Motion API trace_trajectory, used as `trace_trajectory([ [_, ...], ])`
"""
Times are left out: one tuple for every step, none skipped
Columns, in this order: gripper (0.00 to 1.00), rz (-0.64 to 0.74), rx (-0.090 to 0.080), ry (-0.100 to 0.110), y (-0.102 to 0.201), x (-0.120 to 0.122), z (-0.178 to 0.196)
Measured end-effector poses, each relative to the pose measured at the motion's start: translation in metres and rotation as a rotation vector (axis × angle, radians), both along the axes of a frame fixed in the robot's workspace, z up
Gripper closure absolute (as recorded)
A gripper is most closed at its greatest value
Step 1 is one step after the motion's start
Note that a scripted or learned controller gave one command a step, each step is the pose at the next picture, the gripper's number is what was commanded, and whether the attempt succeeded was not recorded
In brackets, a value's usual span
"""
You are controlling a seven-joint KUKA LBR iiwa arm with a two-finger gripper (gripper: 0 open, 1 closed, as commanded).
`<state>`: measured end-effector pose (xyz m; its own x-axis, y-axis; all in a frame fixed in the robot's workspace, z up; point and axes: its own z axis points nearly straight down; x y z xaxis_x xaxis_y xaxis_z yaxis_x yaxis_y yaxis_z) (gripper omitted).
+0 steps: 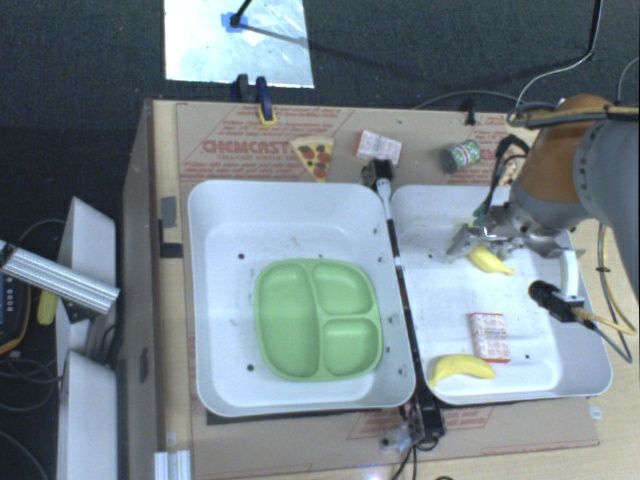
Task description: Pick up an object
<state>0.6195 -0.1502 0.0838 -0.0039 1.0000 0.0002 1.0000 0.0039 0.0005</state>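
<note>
At the left of the frame, the left bin (215, 208) holds a green divided plate (318, 318), which lies flat near its middle. Above the bins, on the counter (240, 143), I see a pizza slice toy (314, 156), a small packet (379, 147) and a small can (463, 154). The right bin (580, 368) holds 3 things: a yellow banana (461, 369) near the lower edge, a small red and white box (489, 336) just above it, and a second yellow piece (489, 260) in the upper part. The claw (478, 240) is low over this upper piece and seems to touch it. The piece lies just below and right of the claw, and its long axis goes from upper left to lower right. Whether the claw is open or closed, I cannot tell, because the metal parts are too small and blurred. In my judgement this yellow piece is the target, and the claw needs only a small shift toward lower right.
</note>
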Motion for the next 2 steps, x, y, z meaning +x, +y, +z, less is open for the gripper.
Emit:
trace_trajectory([
  [1.00,0.001,-0.001,-0.004,-0.001,0.001,0.011],
  [1.00,0.001,0.001,-0.004,0.091,-0.019,0.102],
])
